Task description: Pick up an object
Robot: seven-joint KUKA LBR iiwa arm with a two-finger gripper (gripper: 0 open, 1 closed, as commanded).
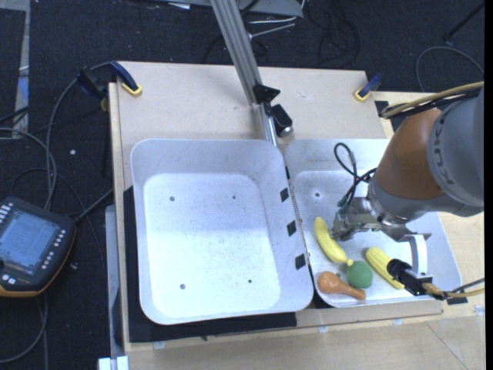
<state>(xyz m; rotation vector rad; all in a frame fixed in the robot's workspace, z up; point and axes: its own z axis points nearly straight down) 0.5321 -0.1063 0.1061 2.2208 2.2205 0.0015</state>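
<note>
So the arm (431, 156) is reaching into the right bin (323, 168), and the gripper (348, 223) sits low, just beside the upper end of the banana (332, 242). Can't tell whether it's apart or together from this angle, the wrist hides too much, and nothing clearly sits in its grasp.

All the stuff is bunched at the near end of that bin: banana lying at a slant, a green ball (359, 274) just below it, an orange pear-looking thing (339, 284) touching the ball's left side, and a corn cob (383, 265) to the right. The left bin (146, 160) has nothing to grab.

My guess is these are toy foods (hollow plastic, probably), so light, stiff and a bit slick. Banana looks like the target. I'd pinch it across the narrow middle, not along its length, since a curved smooth skin could squirt out sideways. The ball is close enough to get bumped.
</note>
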